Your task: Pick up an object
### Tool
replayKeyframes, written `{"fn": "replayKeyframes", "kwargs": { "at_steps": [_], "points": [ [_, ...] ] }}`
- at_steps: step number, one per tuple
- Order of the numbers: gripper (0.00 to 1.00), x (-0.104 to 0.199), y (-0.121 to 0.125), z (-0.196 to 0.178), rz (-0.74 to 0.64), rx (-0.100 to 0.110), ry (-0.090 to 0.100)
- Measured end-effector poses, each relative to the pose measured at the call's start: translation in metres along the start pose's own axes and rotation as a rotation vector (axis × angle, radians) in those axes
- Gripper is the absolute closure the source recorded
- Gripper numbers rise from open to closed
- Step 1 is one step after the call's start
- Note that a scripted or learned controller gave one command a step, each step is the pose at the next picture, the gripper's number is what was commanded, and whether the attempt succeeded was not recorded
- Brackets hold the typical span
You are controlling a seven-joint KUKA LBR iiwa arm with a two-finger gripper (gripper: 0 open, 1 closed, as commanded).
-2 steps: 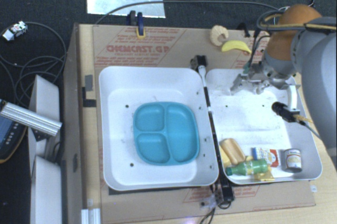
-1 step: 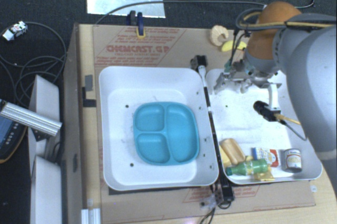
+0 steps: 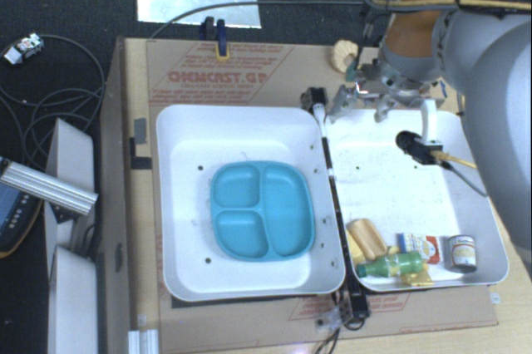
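cardboard: "chemcast gp" | small can: label unreadable | tool: above right bin

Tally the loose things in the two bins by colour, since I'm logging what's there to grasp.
Blue: 1, divided plate
Green: 1, bottle
Tan: 1, block
Red, white and blue: 1, packet
Silver: 1, can
Total: 5

The worktop was a brown board printed with red lettering. Two shallow white bins sat on it side by side, touching along their inner rims: the left bin and the right bin. A blue-and-yellow clamp stood at its far edge.
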State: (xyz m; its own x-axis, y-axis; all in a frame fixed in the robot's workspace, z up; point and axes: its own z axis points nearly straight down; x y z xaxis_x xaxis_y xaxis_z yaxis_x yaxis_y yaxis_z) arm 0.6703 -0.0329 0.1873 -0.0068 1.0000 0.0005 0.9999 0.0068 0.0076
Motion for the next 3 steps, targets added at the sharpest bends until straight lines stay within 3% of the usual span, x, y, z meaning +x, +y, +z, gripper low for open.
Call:
{"fn": "replayKeyframes", "kwargs": {
  "at_steps": [1,2,3],
  "points": [
    [0.0,0.048,-0.016,0.003,0.001,0.006,0.0],
    [1.0,0.048,-0.015,-0.008,-0.002,0.004,-0.001],
    [1.0,0.038,-0.001,0.002,0.002,0.005,-0.001]
  ]
}}
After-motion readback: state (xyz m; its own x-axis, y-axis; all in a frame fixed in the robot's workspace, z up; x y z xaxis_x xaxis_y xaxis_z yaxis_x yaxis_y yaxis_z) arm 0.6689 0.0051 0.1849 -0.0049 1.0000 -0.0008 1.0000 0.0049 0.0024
